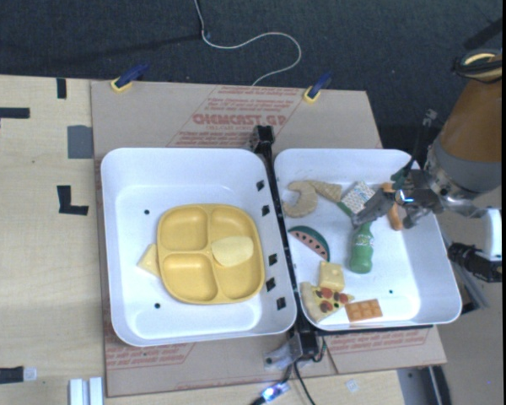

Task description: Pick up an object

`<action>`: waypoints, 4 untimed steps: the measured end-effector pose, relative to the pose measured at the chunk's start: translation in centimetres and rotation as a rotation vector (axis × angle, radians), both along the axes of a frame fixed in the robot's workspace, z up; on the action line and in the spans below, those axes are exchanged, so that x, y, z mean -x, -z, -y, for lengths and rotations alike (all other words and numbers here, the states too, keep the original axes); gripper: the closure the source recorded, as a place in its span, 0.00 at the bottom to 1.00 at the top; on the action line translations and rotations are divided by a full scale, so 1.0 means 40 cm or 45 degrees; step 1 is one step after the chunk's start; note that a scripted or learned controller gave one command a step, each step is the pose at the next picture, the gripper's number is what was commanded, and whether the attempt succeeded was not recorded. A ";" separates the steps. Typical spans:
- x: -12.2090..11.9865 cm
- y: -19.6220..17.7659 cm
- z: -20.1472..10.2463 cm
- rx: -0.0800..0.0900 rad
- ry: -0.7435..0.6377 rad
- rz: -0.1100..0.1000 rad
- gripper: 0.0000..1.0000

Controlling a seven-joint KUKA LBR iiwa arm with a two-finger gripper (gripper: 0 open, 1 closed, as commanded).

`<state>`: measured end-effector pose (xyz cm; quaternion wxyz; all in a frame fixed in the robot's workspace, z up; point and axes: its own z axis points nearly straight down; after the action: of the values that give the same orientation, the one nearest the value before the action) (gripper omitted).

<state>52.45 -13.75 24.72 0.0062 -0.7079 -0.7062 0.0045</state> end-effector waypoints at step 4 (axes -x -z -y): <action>0.032 0.413 -0.005 0.004 -0.006 0.016 0.00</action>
<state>51.16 -13.55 8.19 0.0006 -0.7064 -0.7078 0.0010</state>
